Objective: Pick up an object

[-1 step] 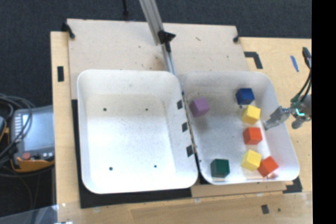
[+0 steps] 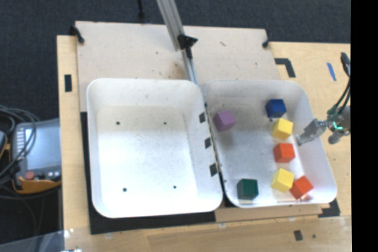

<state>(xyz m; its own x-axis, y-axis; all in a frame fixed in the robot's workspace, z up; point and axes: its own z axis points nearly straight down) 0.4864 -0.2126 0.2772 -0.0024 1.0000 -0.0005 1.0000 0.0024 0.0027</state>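
So the surface (image 2: 248, 232) is a light wooden board with a paler sheet laid on top, and two shallow white bins sit on it side by side. Using the right bin (image 2: 236, 97) as my landmark: the left bin (image 2: 147, 144) butts right up against its left wall, and a metal pole (image 2: 168, 6) slants up and away from the spot where the two bins meet at the back.

All the blocks are inside the right bin. A purple cube (image 2: 224, 120) sits near its left wall, and a green cube (image 2: 247, 189) is in its front left corner. Down its right side runs a column: a blue cube (image 2: 275, 108) at the back, a yellow cube (image 2: 283, 128) just in front of it, an orange cube (image 2: 284, 152), another yellow cube (image 2: 283, 179), and a second orange cube (image 2: 302, 186) touching that one in the front right corner.

The hand (image 2: 310, 133) hangs over the right bin's right wall, close to the upper yellow cube. Honestly can't tell if the fingers are apart or together, and nothing looks held.
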